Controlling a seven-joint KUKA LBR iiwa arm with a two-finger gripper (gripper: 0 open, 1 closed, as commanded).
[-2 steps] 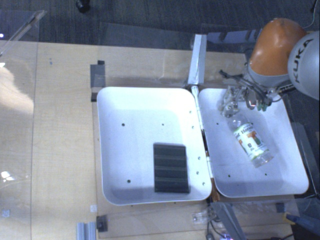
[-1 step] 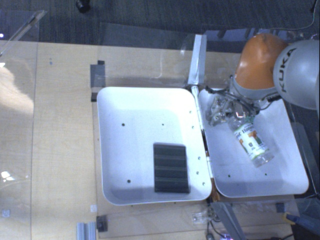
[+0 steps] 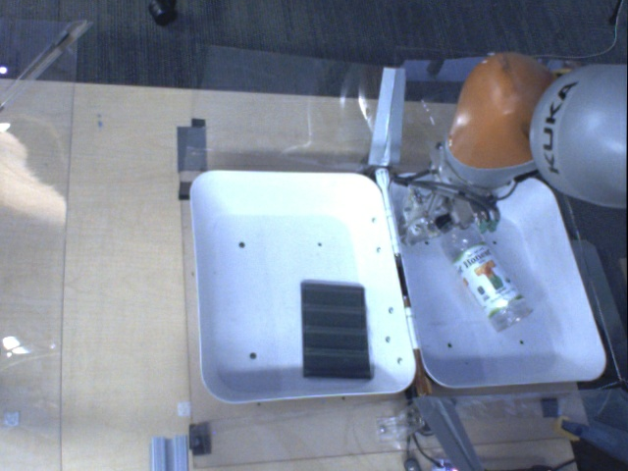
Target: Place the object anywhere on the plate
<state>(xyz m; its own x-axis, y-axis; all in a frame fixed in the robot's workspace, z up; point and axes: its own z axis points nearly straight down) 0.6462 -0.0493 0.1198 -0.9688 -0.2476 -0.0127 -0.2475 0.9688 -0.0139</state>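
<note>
A pale wooden bench (image 3: 98, 292) carried two white bins (image 3: 226, 263). One black ribbed plate (image 3: 336, 330) lay at six o'clock in the left bin; one bottle (image 3: 489, 285) lay in the right, just below the gripper (image 3: 442, 219); its grip I cannot tell

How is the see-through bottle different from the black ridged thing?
The bottle is clear with a colorful label; the black ridged plate is dark all over. The bottle is rounded and lies slanted in the right bin; the plate is a flat rectangle lying straight in the left bin. Both rest on white bin floors.
</note>
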